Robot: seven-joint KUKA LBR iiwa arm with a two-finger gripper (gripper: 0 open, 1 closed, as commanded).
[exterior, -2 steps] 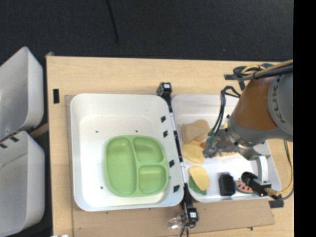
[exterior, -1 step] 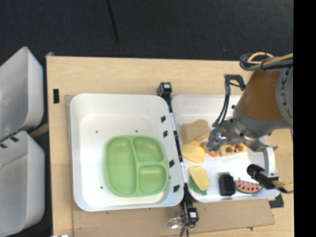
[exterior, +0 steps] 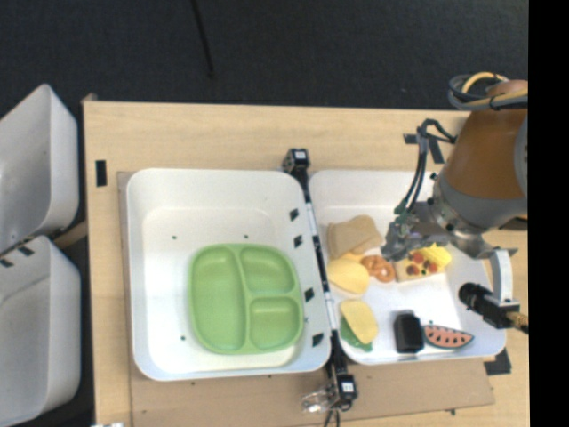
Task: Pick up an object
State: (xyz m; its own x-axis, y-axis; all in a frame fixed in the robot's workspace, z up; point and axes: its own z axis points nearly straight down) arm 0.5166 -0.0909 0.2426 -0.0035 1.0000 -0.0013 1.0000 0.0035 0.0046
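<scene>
A pale wooden worktop [exterior: 222, 136] carries two shallow white plastic bins side by side, seen from above at a slant. The left bin [exterior: 151, 238] holds a light green plastic tray [exterior: 244, 298] with three compartments, lying flat toward that bin's near right part. Just right of the green tray, past the divide between the bins, the right bin [exterior: 356, 189] holds a cluster of toy foods. Nearest the tray's right edge sit a yellow rounded piece [exterior: 348, 276] and, just below it, a yellow-and-green wedge [exterior: 359, 323]. A tan bread-like slab [exterior: 353, 235] lies above the yellow rounded piece, touching it. Further right of the tray, an orange-red ring-shaped piece [exterior: 380, 269] lies against a small white dish of yellow and red bits [exterior: 427, 261]. Below these, a small black block [exterior: 408, 333] sits just beside a red watermelon slice with a green rind [exterior: 447, 336], at the right bin's near edge. The grey arm with its orange band [exterior: 484, 163] reaches in from the right, farthest from the tray, and its gripper [exterior: 397, 237] hangs over the orange-red ring-shaped piece and the white dish. Whether the jaws are apart or together cannot be told from this angle; nothing is seen between them.
</scene>
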